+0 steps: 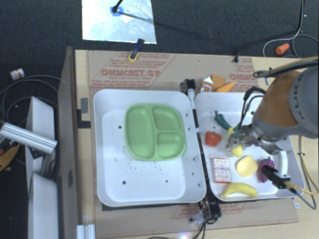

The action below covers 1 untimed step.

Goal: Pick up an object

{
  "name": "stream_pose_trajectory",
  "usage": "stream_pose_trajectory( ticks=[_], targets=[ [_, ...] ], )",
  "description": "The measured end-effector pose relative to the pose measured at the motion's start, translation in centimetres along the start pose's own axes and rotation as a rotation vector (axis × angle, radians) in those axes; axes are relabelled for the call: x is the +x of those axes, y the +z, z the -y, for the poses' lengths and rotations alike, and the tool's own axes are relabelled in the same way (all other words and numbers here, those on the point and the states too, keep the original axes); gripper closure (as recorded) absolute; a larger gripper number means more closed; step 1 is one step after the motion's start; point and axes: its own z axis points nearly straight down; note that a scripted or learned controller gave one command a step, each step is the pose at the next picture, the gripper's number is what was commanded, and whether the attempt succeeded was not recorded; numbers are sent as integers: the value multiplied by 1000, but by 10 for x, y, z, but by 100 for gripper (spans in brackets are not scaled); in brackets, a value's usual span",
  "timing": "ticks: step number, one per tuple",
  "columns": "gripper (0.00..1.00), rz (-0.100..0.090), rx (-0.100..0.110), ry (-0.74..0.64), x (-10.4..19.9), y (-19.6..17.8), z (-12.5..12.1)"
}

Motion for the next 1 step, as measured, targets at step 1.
stream_pose_trajectory(
  ticks=[1],
  targets=[
    [100, -2, -4, -10, 82, -94, 4]
  ],
)
